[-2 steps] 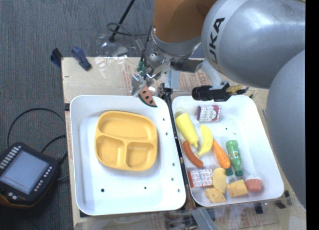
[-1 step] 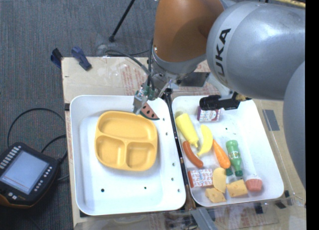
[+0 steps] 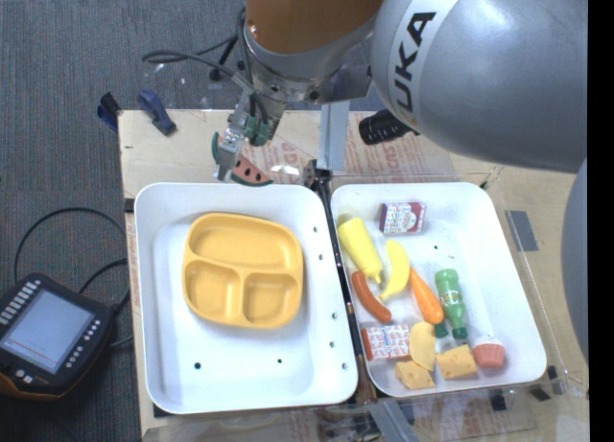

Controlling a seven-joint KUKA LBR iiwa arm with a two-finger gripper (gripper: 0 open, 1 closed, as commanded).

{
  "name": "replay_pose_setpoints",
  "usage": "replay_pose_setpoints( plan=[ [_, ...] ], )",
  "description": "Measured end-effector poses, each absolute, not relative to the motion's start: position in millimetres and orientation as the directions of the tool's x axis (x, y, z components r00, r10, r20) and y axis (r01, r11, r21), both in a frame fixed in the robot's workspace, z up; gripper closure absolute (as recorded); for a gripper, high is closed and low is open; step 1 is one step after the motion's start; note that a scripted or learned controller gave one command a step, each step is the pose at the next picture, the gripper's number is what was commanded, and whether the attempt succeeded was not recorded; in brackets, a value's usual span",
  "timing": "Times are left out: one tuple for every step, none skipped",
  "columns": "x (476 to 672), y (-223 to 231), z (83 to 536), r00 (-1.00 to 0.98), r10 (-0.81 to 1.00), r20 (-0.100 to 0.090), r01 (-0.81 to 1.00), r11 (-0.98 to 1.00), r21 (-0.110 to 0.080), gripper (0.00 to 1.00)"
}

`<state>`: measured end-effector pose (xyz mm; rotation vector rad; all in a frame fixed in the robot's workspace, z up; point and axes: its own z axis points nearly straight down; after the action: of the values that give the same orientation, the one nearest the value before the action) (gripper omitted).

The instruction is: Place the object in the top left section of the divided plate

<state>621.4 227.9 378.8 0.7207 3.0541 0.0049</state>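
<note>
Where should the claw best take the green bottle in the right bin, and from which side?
Likely from above, across the middle of the green bottle: it seems to lie flat and is long and narrow. The carrot lies close beside it, leaving little room on that side.

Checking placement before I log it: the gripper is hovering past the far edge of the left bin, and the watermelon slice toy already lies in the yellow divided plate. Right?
Not quite. The camera view shows the yellow divided plate in the left white bin with nothing in its sections. The watermelon slice toy is by the gripper, past that bin's far edge.
</note>
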Motion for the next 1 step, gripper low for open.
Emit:
replay_pose_setpoints(
  plan=[
    [559.2, 182.9, 329.3, -0.804, 0.595, 0.001, 0.595, 0.804, -0.002, 1.0]
  ],
)
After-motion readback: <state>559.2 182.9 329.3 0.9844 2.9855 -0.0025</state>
